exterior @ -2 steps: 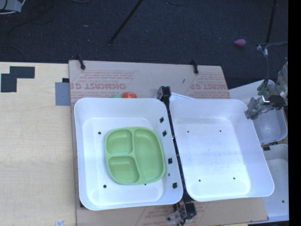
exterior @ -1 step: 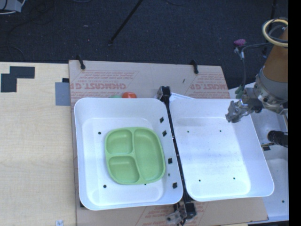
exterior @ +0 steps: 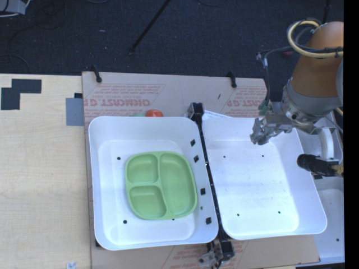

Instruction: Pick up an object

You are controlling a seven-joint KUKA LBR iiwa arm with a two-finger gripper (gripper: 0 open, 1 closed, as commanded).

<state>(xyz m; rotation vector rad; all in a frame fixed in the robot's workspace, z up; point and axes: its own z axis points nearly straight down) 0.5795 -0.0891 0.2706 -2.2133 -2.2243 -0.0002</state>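
Pincer [exterior: 261, 135] position comes first: we find it at the right of the frame, above the upper edge of the right bin [exterior: 263, 228], and we cannot tell its state. Proceeding left to right, the left bin [exterior: 106, 144] holds a green divided tray [exterior: 161, 184], lying flat near its centre. A small orange-red object [exterior: 153, 114] sits on the worktop [exterior: 39, 167] just beyond that bin's upper rim. We judge the approach step not yet begun. The next move calls for travel leftward across the divider, then a descent onto the tray's rim.
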